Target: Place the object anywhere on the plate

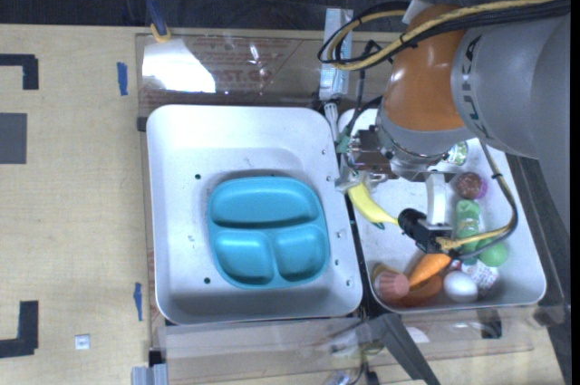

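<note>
A blue plate [267,229] with three compartments lies in the left white bin [172,193]. My gripper [356,164] hangs low over the left side of the right bin [526,279], close to the wall between the bins. A yellow banana [370,204] lies just below the gripper, its upper end right at the gripper's tip. The wrist hides whether the banana is held.
The right bin also holds an orange carrot [428,269], a white egg [460,285], a pink piece [392,284], green pieces [468,218] and a dark red round piece [469,186]. A clear plastic sheet [236,66] lies behind the left bin.
</note>
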Robot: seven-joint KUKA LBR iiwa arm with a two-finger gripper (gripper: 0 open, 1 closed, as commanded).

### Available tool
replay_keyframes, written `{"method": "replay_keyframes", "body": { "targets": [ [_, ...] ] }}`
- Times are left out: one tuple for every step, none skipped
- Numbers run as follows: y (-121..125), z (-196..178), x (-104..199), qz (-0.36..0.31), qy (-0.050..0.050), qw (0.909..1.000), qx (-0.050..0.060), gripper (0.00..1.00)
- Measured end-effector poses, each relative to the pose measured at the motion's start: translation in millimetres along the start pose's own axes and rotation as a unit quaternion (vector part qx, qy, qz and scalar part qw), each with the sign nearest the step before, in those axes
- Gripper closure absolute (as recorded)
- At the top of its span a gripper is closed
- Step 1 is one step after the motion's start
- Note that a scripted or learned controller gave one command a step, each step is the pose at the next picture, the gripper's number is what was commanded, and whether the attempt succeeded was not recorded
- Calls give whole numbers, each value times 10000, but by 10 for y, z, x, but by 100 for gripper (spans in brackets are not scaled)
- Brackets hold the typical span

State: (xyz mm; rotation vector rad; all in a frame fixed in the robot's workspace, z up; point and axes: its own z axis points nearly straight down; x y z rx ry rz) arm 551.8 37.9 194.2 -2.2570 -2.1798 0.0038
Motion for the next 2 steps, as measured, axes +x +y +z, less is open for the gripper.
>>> {"method": "replay_keyframes", "body": {
  "targets": [
    [-368,-91,666,322,3,9995,1,100],
    [-365,-89,647,339,-3,9994,0,0]
  ]
}}
